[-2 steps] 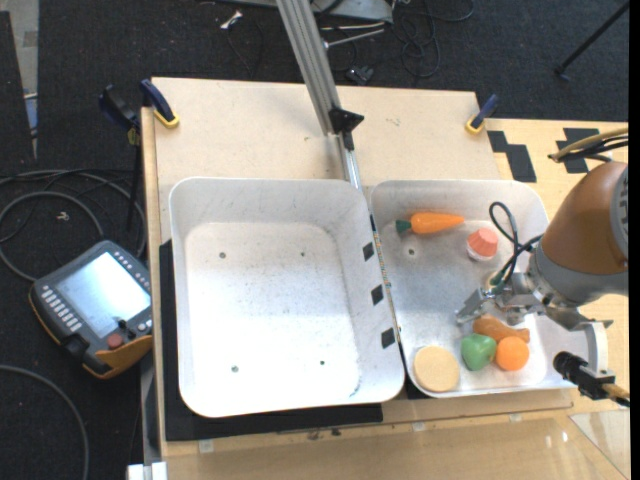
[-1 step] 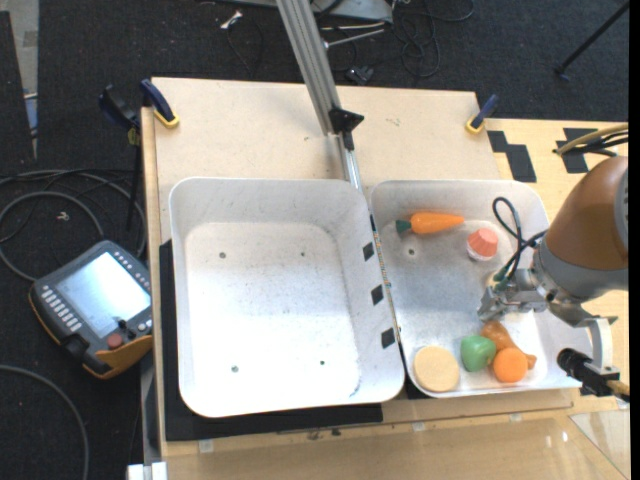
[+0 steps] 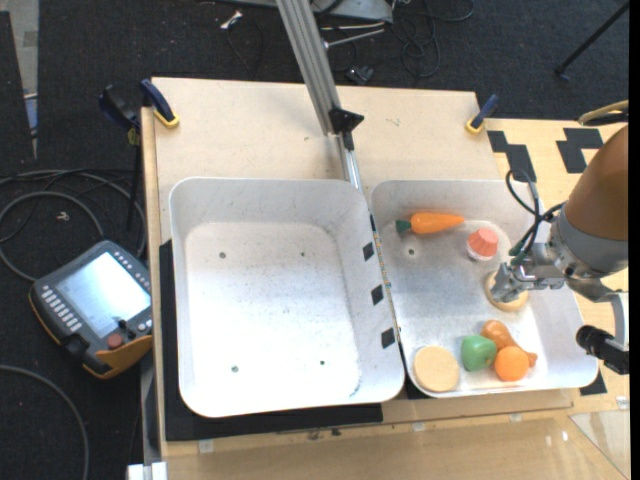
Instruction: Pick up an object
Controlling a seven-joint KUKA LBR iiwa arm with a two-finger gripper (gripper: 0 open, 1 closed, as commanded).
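The right bin (image 3: pixel 440 298) holds an orange carrot (image 3: pixel 434 224) near its far side, a pink-topped piece (image 3: pixel 483 243) to the right of it, and a tan round piece (image 3: pixel 507 295) by the right wall. Along the near edge lie a beige disc (image 3: pixel 436 367), a green pepper (image 3: pixel 478 351) and an orange fruit (image 3: pixel 511 364), with another orange piece (image 3: pixel 497 332) just behind them. My gripper (image 3: pixel 510 281) hangs low over the tan round piece, reaching in from the right. Its wrist hides the fingertips.
The left bin (image 3: pixel 265 288) lies beside the right one. A metal pole (image 3: pixel 312 53) slants up from between the bins at the back. A teach pendant (image 3: pixel 95 306) rests on the floor to the left. Yellow clamps (image 3: pixel 163 108) grip the bench's far corners.
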